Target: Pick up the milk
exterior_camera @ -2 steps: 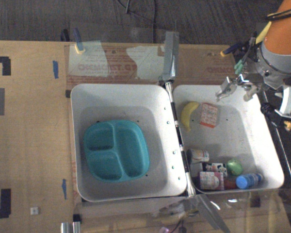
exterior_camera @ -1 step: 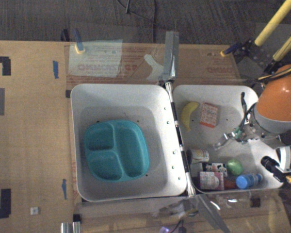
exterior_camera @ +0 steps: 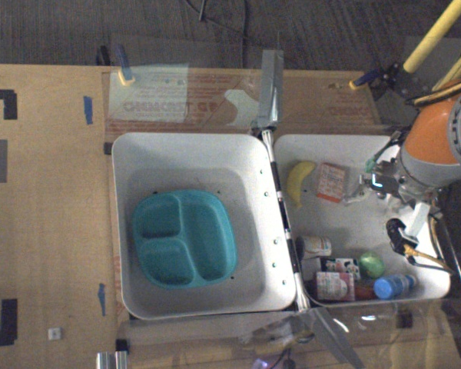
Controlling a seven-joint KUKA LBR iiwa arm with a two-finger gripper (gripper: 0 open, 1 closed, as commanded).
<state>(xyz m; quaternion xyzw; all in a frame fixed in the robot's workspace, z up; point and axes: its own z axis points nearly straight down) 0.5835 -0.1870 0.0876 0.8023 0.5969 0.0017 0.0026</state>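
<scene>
Operator: Bench surface and layout?

Inspector: Tan board bench point(exterior_camera: 46, 206), matte, marked with blue tape strips point(exterior_camera: 87, 110). Two shallow white bins set side by side, smooth plastic with rounded corners: left bin point(exterior_camera: 123, 152), right bin point(exterior_camera: 346, 148).

Operator: Location of the milk?

Inspector: In the right bin, far half. Milk carton point(exterior_camera: 331, 181) lying flat on the bin floor; small rectangular pack, white with orange-red print, identified by shape and print only. Just beside a yellow banana point(exterior_camera: 299, 181), curved and smooth, on the side toward the left bin.

Operator: Position relative to the gripper?

Inspector: Gripper point(exterior_camera: 374, 181) low in the same bin, just beside the carton on the side toward the arm. Narrow strip of white floor visible between the two, so apart rather than touching. Not clamped on the carton. Opening state: cannot tell; metal parts too small and cluttered.

Operator: Arm?

Inspector: Grey arm point(exterior_camera: 438, 141) with a glossy orange band, reaching in from the right edge of the view.

Operator: Other contents, with materials and shapes?

Inspector: Left bin: teal divided plate point(exterior_camera: 184, 237), rounded-square, matte plastic, three compartments. Right bin, near edge, well apart from the milk carton: small white pack point(exterior_camera: 316, 246), two printed cardboard boxes point(exterior_camera: 339, 267) close together, round green fruit point(exterior_camera: 372, 266), blue bottle point(exterior_camera: 392, 286) lying on its side.
</scene>
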